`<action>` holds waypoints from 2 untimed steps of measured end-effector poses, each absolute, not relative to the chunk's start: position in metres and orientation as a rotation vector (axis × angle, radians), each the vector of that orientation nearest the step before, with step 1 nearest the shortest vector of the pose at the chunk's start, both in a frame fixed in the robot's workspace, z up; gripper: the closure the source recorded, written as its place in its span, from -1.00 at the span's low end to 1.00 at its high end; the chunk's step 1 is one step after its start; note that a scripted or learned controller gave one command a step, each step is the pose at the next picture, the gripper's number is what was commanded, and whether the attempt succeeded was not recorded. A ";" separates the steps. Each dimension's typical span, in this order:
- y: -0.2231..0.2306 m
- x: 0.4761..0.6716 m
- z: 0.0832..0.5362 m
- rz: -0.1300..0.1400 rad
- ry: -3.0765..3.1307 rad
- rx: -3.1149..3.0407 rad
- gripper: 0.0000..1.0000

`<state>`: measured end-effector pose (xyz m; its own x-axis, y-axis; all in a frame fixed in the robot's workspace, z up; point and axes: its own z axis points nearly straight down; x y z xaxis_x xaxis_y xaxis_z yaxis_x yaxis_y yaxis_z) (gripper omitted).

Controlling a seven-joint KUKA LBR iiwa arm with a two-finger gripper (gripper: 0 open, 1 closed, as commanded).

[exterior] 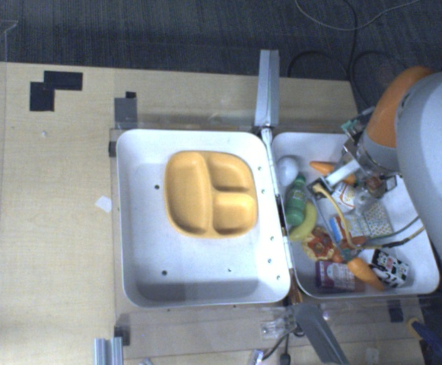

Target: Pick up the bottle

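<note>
Hovering over the right bin (pixel 426 276), the gripper (pixel 355 179), its grip impossible to judge here, must next shift left and descend onto the green bottle (pixel 296 196).

Two bins side by side on the bench
A divided tray (pixel 209 193) sits mid left bin (pixel 129 226); the bottle (pixel 296 196) lies along the right bin's (pixel 426 276) left wall.

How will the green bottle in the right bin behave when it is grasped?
The green bottle lies on its side against the bin's left wall, so it may roll under a push. Its rounded body looks smooth and could slip. A banana touches it and might shift too.
</note>
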<state>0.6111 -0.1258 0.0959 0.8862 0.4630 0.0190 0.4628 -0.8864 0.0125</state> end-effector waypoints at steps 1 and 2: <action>-0.162 0.636 0.095 0.020 0.348 3.132 1.00; -0.171 0.638 0.096 0.014 0.363 3.154 1.00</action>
<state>0.6385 -0.1706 0.0957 0.9738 0.2272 0.0127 0.2275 -0.9732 -0.0322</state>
